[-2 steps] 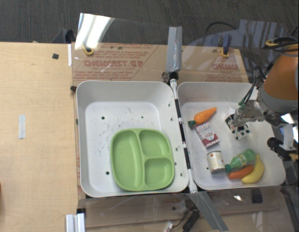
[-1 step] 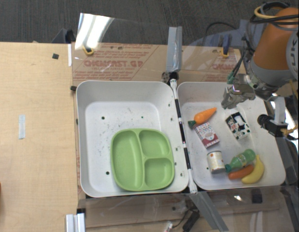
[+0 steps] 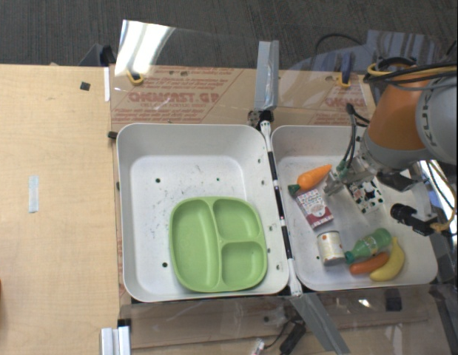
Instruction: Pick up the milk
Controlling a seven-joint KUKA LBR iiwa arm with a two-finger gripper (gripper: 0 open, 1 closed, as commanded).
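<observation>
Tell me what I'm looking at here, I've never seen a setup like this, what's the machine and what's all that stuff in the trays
This is one camera above a bench, looking down at a slant. The grey arm with an orange band is a robot, reaching in from the right. Its pincer hangs over the right bin, beside an orange carrot and just above the small milk carton it is meant to lift. Whether anything is gripped cannot be seen. That bin also holds a can, a green bottle and a banana. The left bin holds a green divided plate.
</observation>
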